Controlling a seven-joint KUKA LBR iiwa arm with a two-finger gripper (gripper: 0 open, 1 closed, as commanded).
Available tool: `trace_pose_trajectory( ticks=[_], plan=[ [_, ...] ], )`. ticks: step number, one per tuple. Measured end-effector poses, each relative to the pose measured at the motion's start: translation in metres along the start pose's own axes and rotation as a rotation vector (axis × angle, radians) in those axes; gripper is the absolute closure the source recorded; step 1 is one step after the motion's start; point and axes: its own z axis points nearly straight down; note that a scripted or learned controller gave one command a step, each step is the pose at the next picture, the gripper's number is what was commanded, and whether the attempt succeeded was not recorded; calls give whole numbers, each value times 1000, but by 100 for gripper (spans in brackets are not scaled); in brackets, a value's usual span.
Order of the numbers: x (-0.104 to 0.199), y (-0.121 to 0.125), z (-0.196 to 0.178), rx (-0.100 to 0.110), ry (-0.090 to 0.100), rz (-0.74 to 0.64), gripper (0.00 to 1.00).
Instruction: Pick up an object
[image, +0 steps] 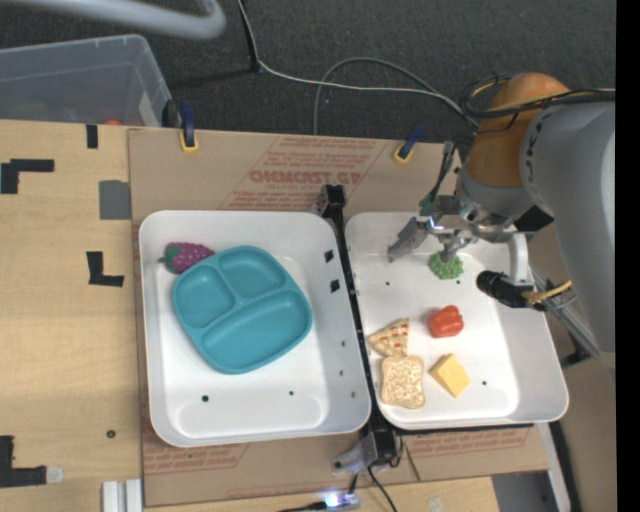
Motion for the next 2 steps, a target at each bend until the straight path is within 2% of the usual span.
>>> trace_pose_trajectory(
  ticks=[1,2],
  plan=[
    [1,-1,54,0,0,0,0],
    [2,0,41,-2,0,-2,100]
  ],
)
